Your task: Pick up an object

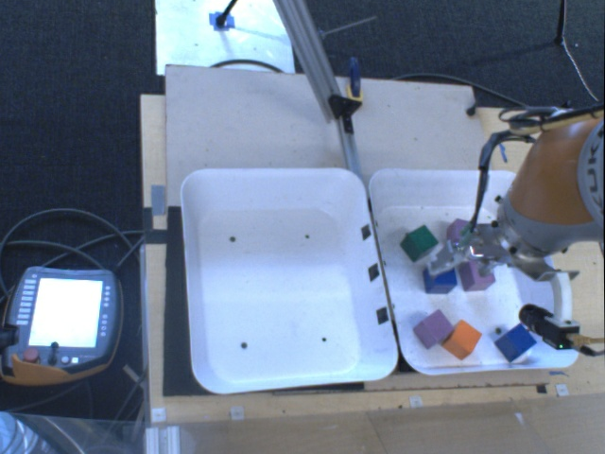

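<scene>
The gripper (460, 253) sits low in the right bin (397, 192) among blocks; whether its fingers are parted or closed I cannot tell.

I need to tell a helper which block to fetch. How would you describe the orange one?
Look in the right-hand white bin, near its front edge. The small orange cube sits there, touching a purple cube on its left; it is the sole orange block.

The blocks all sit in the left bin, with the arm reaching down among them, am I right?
Not quite: the camera view shows the blocks, such as the green block and orange block, in the right bin. The arm does reach down among them.
</scene>
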### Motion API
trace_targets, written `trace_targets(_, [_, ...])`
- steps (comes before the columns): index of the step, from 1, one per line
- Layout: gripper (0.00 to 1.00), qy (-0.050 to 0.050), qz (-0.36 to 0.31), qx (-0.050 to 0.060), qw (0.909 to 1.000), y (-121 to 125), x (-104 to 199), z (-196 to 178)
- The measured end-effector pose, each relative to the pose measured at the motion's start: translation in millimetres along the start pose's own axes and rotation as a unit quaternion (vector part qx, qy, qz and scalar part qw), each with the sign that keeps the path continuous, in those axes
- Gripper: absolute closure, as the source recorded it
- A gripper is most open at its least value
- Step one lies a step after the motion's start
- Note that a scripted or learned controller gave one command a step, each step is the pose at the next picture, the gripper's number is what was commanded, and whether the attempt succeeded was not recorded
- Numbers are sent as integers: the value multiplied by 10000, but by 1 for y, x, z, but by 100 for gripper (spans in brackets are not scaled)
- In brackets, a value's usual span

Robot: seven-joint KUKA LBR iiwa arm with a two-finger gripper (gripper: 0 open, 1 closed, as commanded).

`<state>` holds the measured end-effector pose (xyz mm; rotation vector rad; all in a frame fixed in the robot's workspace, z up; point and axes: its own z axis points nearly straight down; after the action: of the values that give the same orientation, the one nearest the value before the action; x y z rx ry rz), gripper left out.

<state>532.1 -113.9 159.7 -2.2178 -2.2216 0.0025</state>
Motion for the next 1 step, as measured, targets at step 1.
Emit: trace_targets(1, [0, 1, 2, 0, 10000, 2, -6, 44])
